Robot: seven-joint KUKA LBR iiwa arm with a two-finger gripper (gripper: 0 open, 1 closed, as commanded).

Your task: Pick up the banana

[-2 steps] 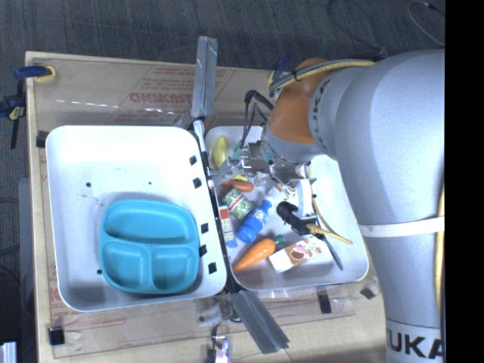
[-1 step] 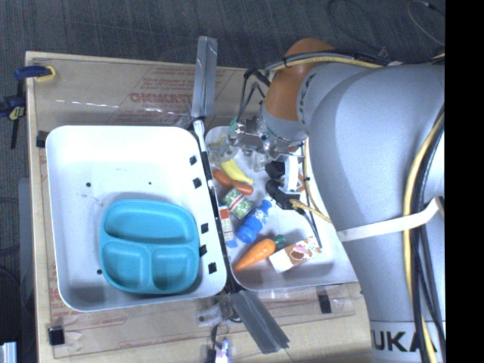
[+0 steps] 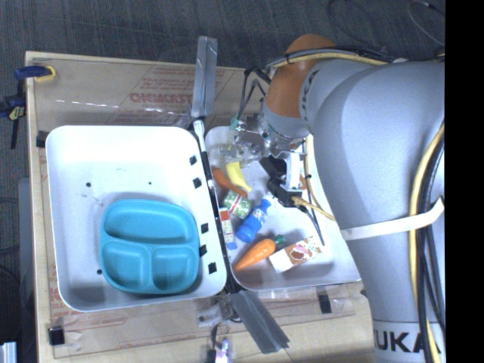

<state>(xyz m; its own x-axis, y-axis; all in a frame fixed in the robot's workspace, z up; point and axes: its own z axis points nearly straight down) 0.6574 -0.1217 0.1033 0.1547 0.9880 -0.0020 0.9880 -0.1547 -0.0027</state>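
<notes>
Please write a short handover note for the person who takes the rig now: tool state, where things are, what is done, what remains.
Tool: low over the right bin, at its far end; fingers unclear.
Banana: lies in the right bin near the divider, beside the tool, among a carrot, a blue bottle and a small carton.
Left bin: holds a blue divided tray.
Done: tool brought near.
Left: grasp and lift the banana.

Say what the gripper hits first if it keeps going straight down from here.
Likely the banana: the gripper hangs just above it in the right bin. Depth is unclear, so it could land beside it.
</notes>
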